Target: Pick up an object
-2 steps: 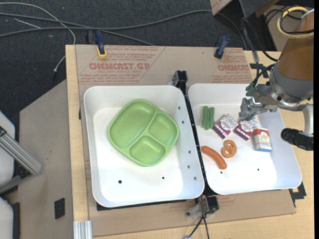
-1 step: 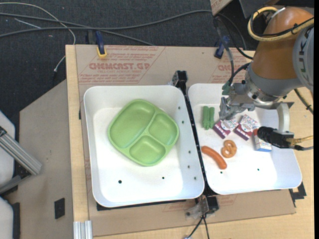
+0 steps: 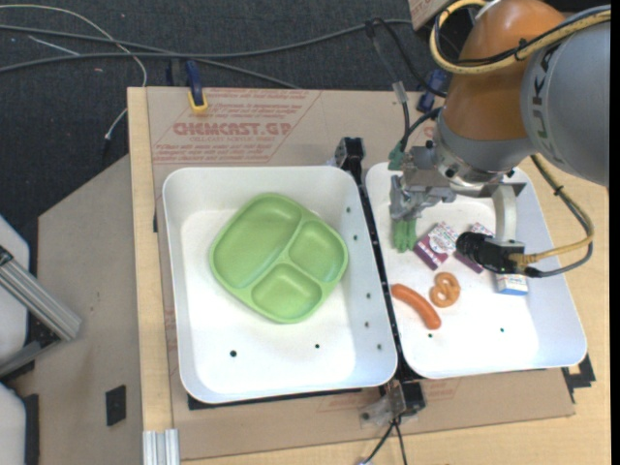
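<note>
My pincer (image 3: 405,223) hangs over a green item (image 3: 403,234) at the right bin's (image 3: 542,347) left wall, its grip state beyond telling, so I could scrape that wall or nudge the purple packet (image 3: 436,243) aside.

1. The arm (image 3: 572,76) is being seen as a thick grey casing with dark lettering showing at its edge.
2. A rounded orange band (image 3: 499,61) is being shown above the wrist.
3. A yellow cable (image 3: 455,22) is being looped beside the orange part, with black cables running alongside.
4. The gripper (image 3: 412,211) is being presented in grey metal.
</note>
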You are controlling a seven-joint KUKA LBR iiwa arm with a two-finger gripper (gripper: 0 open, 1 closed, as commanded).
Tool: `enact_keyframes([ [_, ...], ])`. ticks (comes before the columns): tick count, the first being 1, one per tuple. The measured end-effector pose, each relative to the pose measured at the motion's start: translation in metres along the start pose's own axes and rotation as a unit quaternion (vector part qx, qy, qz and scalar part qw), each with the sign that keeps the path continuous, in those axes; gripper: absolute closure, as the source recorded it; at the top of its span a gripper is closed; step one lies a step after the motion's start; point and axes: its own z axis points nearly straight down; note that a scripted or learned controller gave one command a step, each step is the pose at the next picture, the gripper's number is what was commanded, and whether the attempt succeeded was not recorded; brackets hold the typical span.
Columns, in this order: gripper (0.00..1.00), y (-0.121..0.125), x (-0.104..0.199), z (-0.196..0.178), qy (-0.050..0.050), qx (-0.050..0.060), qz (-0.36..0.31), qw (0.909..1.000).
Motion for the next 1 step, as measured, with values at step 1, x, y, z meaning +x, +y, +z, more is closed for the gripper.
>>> enact_keyframes([
  [1,1.0,0.0187,0.0474,0.0163,0.0,0.001,0.0,1.0],
])
